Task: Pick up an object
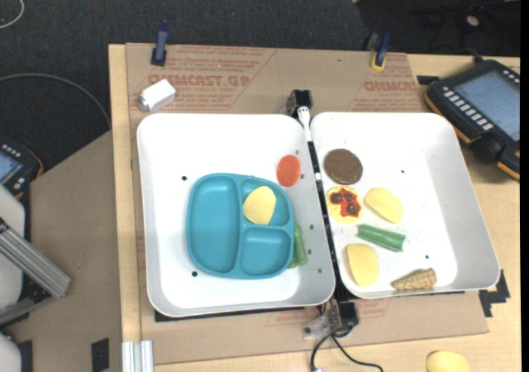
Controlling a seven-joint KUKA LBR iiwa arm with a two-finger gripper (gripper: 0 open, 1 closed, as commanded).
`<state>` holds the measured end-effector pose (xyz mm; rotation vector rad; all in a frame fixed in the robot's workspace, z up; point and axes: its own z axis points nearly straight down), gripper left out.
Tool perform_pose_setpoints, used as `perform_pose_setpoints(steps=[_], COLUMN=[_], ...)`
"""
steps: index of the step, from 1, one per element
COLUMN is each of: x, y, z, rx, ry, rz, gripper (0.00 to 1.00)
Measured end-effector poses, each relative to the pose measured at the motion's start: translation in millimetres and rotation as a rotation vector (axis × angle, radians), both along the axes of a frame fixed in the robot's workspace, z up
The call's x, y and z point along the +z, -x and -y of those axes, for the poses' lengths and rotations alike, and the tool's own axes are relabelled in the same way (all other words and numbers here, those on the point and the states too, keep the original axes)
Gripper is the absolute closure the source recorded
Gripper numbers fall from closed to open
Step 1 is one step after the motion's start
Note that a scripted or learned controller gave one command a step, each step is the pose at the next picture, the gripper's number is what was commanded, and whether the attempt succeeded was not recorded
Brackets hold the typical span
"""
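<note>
The left bin (165, 155) holds a teal divided tray (223, 230) with a yellow lemon-shaped piece (259, 205) in its upper right compartment. A red tomato-like piece (288, 169) lies just above the tray, and a green piece (298, 246) is wedged between the tray and the bin's right wall. In the right bin (438, 164) lie a brown round patty (342, 166), a small pizza slice (344, 202), a yellow chip-shaped piece (383, 204), a green bean pod (381, 237), a pale yellow piece (361, 264) and a tan cone (414, 280).
A black tablet-like pendant (483, 106) lies at the bench's right edge. A small white block (157, 95) sits on the cardboard behind the left bin. Blue clamps (159, 44) (379, 50) hold the cardboard's back edge. A yellow object (446, 360) lies at the front right.
</note>
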<state>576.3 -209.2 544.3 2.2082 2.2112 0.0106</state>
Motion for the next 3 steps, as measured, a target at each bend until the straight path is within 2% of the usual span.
perform_pose_setpoints(steps=[1,2,3], x=[-116.6,-1.1,-135.7], y=[33.1,39.6,58.6], z=[15.6,15.1,14.1], rx=[-0.005,-0.001,-0.003], ry=[-0.01,0.0,-0.012], rz=[-0.028,-0.001,-0.03], gripper=[1.0,1.0,1.0])
